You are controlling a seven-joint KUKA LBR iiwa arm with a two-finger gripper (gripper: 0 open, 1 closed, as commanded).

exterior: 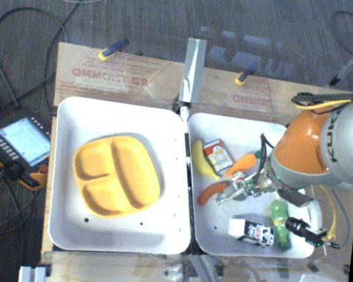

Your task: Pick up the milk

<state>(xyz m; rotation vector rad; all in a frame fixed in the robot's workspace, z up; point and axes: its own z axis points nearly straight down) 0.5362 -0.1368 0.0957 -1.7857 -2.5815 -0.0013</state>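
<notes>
The milk (251,231) is a small white carton with black patches. It lies on its side near the front of the right bin (215,244). My gripper (233,190) hangs over the middle of that bin, up and to the left of the milk and apart from it. It is open with nothing between its fingers. The grey arm with the orange band (303,149) reaches in from the right and hides part of the bin's far right side.
In the right bin a banana (201,159), a small orange box (218,155), a carrot (245,161) and an orange-red piece (210,192) lie left of the gripper. A green bottle (279,221) touches the milk's right end. The left bin (58,218) holds a yellow divided plate (116,176).
</notes>
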